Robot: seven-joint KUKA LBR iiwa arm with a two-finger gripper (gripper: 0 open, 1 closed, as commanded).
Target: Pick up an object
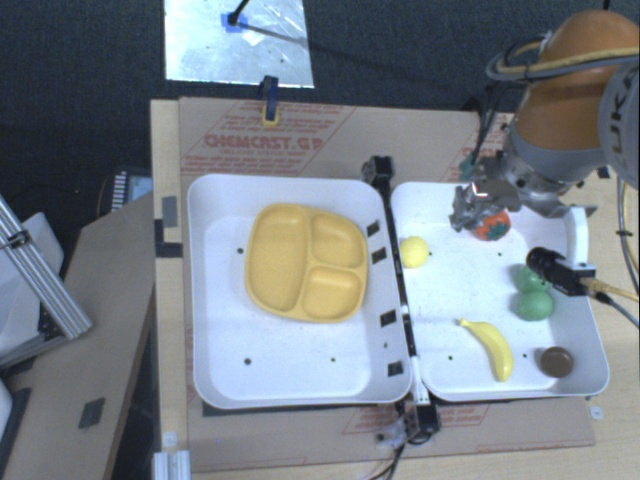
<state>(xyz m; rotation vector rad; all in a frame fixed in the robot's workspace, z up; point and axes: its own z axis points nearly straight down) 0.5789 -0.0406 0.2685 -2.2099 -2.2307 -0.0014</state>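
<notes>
Claw (pixel 478 211) sits low at about twelve o'clock in the right bin (pixel 590 373), right over a small orange and green object (pixel 492 227); whether it has closed on that piece I cannot tell, since the wrist hides the contact. The risk is a miss: the object lies close to the bin's far wall, so it could be nudged aside or slip away. Yellow ball (pixel 414 252) at nine o'clock and banana (pixel 490 344) at six o'clock lie well apart.

- Two white bins (pixel 215 268)
- One yellow divided plate (pixel 305 261)
- One yellow ball (pixel 414 252)
- One banana (pixel 490 346)
- Two green objects (pixel 535 304)
- One brown round object (pixel 556 361)
- One orange object (pixel 491 227)
</notes>
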